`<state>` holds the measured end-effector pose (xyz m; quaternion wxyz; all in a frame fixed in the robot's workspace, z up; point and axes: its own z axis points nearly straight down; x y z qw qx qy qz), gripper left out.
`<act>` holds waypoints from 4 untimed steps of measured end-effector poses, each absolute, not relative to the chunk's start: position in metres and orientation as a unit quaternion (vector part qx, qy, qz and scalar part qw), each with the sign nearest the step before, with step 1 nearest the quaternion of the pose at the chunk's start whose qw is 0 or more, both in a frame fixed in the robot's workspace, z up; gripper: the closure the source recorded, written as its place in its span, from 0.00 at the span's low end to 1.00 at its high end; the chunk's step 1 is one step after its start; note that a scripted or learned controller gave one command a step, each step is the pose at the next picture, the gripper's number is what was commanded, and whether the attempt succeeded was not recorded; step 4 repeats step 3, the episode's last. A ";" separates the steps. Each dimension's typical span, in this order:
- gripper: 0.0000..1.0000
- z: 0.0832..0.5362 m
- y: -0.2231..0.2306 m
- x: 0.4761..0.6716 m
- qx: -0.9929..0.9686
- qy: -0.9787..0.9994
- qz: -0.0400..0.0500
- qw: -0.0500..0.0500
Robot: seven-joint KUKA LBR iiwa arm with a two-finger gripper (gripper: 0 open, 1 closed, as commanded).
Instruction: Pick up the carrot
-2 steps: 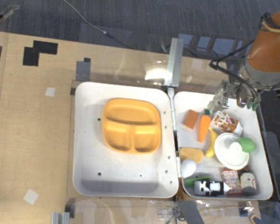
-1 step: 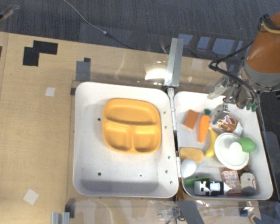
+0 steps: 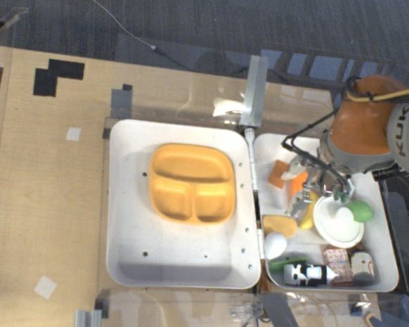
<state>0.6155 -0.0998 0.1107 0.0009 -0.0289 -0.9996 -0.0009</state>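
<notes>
— Bins first, left to right: what sits where?

— Left bin (image 3: pixel 123 209), middle of the frame, carries a yellow divided tray (image 3: pixel 192 182) with three compartments, lying flat. A metal divider (image 3: pixel 255 100) stands at the upper seam between the bins.

— And the right bin (image 3: pixel 386 276)?

— Crowded. Along its left side, top to bottom: a brown block (image 3: pixel 279 173), a yellow lump (image 3: pixel 278 225), a white egg (image 3: pixel 276 244). Across the bottom edge lies a dark green bottle (image 3: pixel 302 271) on its side, then two small cans (image 3: pixel 349 265). A white round bowl (image 3: pixel 338 221) sits centre-right, a green ball (image 3: pixel 361 210) touching its upper right rim.

— The carrot?

— Carrot (image 3: pixel 297 182) is in the upper left part of the right bin, just right of the brown block, orange, partly hidden by the tool.

— The gripper?

— Gripper (image 3: pixel 306 202) hangs low over the carrot's lower end, arm (image 3: pixel 366 119) entering from the upper right. Whether the fingers are released or clenched, I cannot tell; cables and metal blur together there.
</notes>
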 end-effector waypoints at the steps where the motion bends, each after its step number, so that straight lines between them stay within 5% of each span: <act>1: 0.00 0.099 -0.101 0.636 -0.045 -0.999 0.000 -0.017; 2: 0.00 0.099 -0.099 0.645 -0.083 -0.996 0.000 -0.016; 3: 0.00 0.100 -0.087 0.598 -0.086 -0.996 0.000 -0.019; 4: 0.00 0.100 -0.087 0.598 -0.086 -0.996 0.000 -0.019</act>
